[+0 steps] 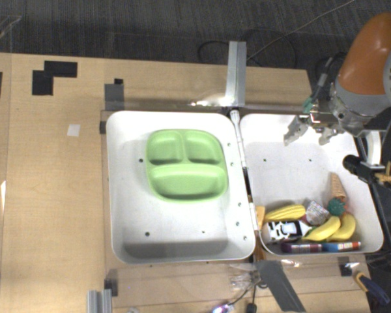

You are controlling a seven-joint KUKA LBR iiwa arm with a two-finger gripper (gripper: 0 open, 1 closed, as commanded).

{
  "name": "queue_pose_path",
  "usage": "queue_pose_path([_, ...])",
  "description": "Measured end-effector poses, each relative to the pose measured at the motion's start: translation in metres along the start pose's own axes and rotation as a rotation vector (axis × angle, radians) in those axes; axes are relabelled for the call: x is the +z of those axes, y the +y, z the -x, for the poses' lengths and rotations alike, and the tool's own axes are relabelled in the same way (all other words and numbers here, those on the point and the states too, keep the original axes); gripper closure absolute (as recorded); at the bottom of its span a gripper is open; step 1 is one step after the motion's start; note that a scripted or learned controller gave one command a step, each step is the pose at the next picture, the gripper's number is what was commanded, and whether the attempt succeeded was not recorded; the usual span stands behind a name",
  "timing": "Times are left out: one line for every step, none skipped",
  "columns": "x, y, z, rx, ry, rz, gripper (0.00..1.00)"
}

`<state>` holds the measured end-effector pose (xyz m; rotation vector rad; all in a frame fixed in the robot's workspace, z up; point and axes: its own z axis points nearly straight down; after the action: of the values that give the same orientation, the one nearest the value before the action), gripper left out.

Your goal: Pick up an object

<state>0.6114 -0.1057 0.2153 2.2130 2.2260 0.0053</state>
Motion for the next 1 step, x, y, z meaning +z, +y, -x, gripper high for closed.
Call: queue_pose_path([0.1217,-0.0279,0.0427,0.057,-0.001,0.002,0.00])
